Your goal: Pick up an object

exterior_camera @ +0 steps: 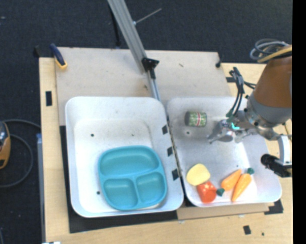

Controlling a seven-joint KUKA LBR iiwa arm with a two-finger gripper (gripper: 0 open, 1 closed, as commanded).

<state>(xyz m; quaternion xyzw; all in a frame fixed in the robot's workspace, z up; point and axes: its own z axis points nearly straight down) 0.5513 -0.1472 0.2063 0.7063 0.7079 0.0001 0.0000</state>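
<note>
Dark carpet all round, wooden bench [117,70] in the middle carrying two shallow white bins side by side. Left bin [91,116] holds a teal divided plate [132,177]. Right bin [254,151] has the pickable stuff: a small green can [196,119] lying on its side near the far edge, a yellow round piece [198,175] touching a red pepper-like toy [206,192] at the near edge, and two orange carrots [237,183] just beside them.

My end effector [225,132] sits low over the right bin's middle, just near-side and right of the green can, well apart from the carrots. Nothing is visibly gripped. Whether it is apart or together I cannot tell; the metal tip is too small and blurred.

Step in hand, as I judge it: approach, no grasp made yet. The can looks like the closest candidate. Next move calls for shifting toward it, lining up across its short axis, not along its length, then descending and closing. Risk: it lies on its side, so it could roll away on contact.
</note>
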